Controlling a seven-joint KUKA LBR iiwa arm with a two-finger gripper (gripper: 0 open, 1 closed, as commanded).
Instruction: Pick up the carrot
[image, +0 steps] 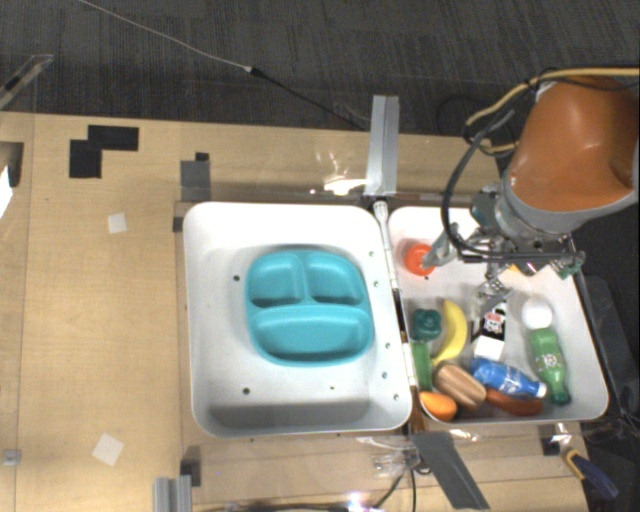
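The arm (575, 140) is a rounded orange band, grey wrist below, black cables looping.

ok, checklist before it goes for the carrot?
1. Carrot identified: cannot tell. There are two candidates in the right bin: the far orange item and the near orange item.
2. End effector over the right bin: ok.
3. End effector above either candidate: not ok. It hangs nearer mid-bin, by the banana.
4. Room around the near orange item: not ok. It is wedged between the bun and the bin's corner.
5. Room around the far orange item: ok. There is mostly bare floor beside it.
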